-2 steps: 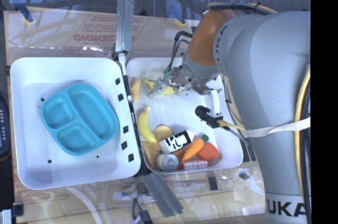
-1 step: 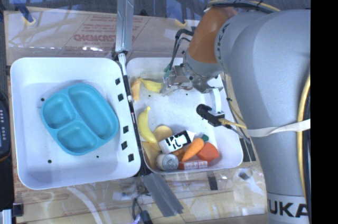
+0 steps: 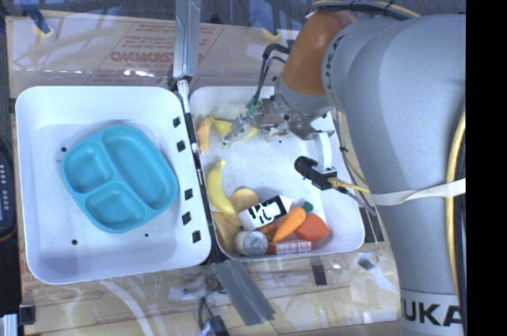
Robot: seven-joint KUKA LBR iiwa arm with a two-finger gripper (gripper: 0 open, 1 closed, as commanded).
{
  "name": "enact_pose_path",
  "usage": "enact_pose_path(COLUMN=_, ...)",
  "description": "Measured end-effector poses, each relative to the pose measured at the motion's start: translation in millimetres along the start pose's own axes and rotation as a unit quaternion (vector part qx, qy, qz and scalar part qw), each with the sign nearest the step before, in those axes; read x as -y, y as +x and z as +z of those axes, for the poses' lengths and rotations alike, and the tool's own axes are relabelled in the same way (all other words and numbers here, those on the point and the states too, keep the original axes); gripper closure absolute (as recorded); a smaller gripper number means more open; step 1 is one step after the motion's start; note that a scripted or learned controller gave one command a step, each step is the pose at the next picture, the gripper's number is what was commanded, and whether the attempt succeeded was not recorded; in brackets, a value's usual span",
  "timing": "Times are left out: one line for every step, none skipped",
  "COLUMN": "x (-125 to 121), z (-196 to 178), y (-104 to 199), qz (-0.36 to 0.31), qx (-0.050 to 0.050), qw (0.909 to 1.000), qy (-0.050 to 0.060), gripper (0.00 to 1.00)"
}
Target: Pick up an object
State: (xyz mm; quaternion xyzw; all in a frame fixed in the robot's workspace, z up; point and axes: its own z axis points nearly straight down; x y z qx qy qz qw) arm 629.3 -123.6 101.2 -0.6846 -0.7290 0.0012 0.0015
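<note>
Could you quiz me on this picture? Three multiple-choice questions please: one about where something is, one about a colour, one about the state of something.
1. Where does the divided plate lie?
A. left bin
B. right bin
C. on the floor

2. What colour is that plate?
A. red
B. light blue
C. black

3. How does the banana lie?
A. hanging in the air
B. resting in the right bin
C. on the plate

Answers: 1 A, it sits in the left bin. 2 B, it is light blue. 3 B, it lies on the bin floor near the left wall.

Even, bright overhead light, soft shadows inside the white bins (image 3: 32,168), slightly soft focus throughout.
</note>
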Motion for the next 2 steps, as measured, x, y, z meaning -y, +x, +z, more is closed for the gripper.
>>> enact_pose_path(x=-27.5, z=11.0, y=-0.8, qz=-0.014, qx=0.0, qw=0.9999, qy=0.0, gripper=0.0)
enact_pose_path(x=-28.5, z=1.6, y=0.4, qz=-0.017, qx=0.0, qw=0.9998, qy=0.0, gripper=1.0)
